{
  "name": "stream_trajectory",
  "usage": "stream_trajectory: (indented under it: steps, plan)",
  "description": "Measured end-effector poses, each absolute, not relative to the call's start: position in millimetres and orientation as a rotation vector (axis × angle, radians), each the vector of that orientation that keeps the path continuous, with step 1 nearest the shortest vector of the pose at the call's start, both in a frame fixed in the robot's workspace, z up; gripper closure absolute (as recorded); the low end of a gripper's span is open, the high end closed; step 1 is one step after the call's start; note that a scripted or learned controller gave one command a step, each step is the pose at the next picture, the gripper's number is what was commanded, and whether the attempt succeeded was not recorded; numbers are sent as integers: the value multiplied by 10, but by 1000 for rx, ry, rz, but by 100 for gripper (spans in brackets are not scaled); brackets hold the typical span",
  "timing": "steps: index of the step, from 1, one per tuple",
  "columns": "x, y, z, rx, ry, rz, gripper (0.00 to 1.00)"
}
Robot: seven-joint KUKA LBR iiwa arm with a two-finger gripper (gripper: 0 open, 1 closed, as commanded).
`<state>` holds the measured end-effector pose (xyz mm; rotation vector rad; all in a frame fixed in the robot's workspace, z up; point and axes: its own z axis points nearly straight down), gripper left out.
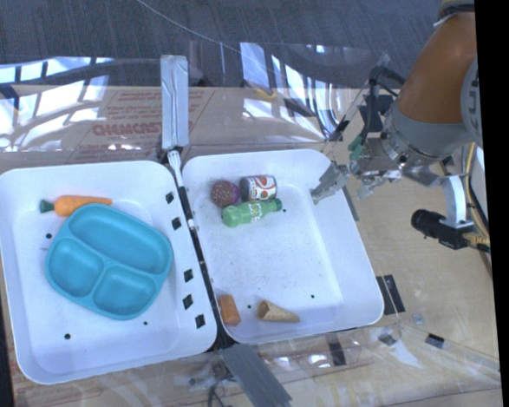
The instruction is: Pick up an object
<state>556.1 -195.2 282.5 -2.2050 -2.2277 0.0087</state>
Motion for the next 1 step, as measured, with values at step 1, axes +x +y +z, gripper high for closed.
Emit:
stream_trajectory:
  steps: [1]
  plan:
    - [5753,-1380,1660,-2301,-2116,15,0]
